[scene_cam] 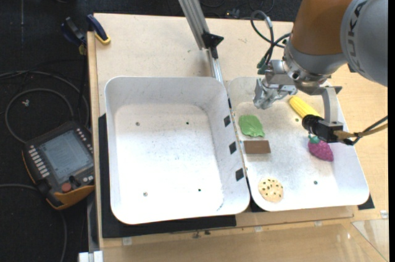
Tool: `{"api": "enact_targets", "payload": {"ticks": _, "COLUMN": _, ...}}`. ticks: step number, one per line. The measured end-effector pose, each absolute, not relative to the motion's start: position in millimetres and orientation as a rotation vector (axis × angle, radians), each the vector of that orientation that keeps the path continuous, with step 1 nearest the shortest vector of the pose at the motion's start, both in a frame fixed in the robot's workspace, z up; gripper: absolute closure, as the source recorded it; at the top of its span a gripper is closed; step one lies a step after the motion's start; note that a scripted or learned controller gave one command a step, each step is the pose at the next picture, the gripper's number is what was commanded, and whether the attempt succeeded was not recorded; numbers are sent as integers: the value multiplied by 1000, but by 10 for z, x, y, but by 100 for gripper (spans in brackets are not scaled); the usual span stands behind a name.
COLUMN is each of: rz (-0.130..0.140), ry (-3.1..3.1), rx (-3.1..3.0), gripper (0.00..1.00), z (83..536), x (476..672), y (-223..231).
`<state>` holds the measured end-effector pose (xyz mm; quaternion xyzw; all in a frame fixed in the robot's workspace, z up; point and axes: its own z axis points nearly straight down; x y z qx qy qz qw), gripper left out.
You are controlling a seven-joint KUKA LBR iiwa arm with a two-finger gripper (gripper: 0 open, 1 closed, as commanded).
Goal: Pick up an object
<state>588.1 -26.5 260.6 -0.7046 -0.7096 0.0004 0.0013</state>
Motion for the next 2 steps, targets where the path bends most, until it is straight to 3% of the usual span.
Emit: {"api": "enact_targets", "payload": {"ticks": 2, "rz": 0, "ry": -2230, "rx": -2209, "gripper": 100, "z": 2488, "x": 5538, "y": 849}}
